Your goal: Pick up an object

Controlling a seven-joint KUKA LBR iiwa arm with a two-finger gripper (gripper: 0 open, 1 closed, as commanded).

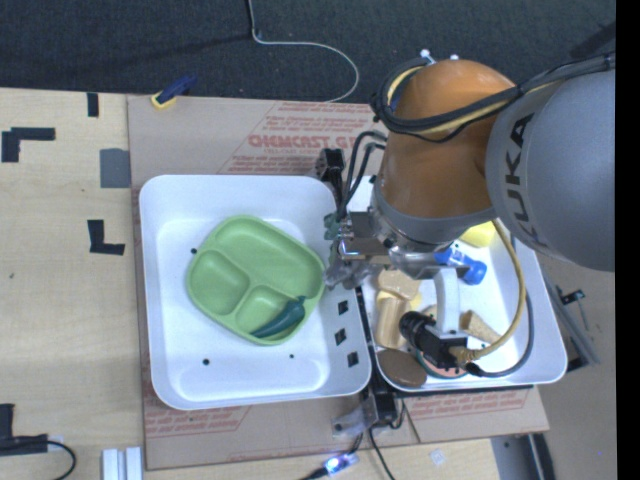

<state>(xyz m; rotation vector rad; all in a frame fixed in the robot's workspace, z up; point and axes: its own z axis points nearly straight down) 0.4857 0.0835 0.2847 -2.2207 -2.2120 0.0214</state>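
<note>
The arm hangs over the right bin, masking the gripper; finger state cannot be determined. Candidate objects lie in this bin; descend vertically onto one isolated item, clear of the bin wall

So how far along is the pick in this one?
Nothing looks picked yet. The grey arm with orange band hangs over the right white bin, covering its small items. The green divided plate sits in the left white bin. Grasp and lift remain.
</note>
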